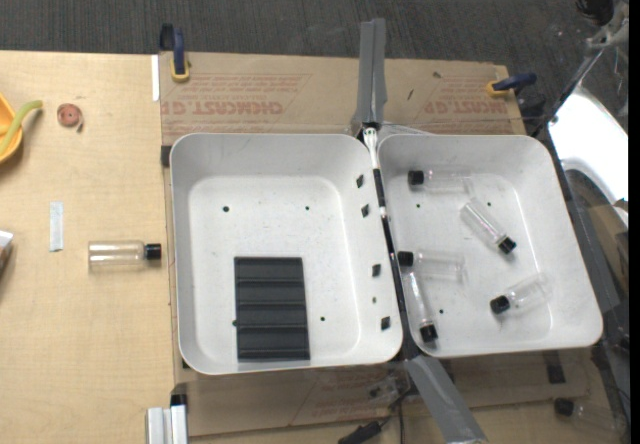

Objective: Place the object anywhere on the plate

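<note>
A black ribbed plate (270, 309) lies flat on the floor of the left bin (200, 172), toward its front. Several clear vials with black caps lie on their sides in the right bin (560, 232). One vial (440, 179) is at the back left and another (487, 228) lies slanted near the middle. A third vial (432, 266) rests by the left wall. Further vials lie at the front left (420, 307) and front right (520, 294). All are apart from the plate.
On the wooden bench to the left lie a clear vial (123, 252), a small white strip (56, 227), a pink disc (68, 114) and a yellow object (10, 127). Clamps (175, 52) (510, 84) hold the cardboard under the bins. White equipment (600, 142) stands at the right.
</note>
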You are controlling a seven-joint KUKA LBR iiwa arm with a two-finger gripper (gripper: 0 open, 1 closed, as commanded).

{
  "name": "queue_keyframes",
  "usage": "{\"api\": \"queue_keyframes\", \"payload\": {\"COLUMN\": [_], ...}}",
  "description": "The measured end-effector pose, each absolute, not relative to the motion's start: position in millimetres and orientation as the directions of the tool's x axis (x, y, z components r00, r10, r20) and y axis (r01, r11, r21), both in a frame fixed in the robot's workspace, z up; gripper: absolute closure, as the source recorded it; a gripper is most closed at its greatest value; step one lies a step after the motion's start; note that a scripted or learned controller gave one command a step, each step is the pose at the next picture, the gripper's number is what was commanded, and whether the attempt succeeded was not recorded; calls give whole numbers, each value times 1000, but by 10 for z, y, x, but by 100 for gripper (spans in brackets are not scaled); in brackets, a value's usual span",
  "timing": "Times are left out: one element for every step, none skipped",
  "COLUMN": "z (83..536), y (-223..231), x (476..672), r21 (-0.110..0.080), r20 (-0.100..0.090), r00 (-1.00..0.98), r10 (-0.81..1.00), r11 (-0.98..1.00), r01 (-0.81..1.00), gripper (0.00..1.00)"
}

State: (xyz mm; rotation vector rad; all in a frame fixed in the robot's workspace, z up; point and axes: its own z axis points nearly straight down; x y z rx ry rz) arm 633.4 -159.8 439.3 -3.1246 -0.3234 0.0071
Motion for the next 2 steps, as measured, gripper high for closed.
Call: {"api": "queue_keyframes", "payload": {"z": [4327,4396], "y": [-2229,-1885], "x": [5680,6278], "r21": [-2,-1], "r20": [-5,-5], "r00": [979,977], "r10": [204,214], "r11": [-979,-977], "r01": [204,214], "gripper": [0,0]}}
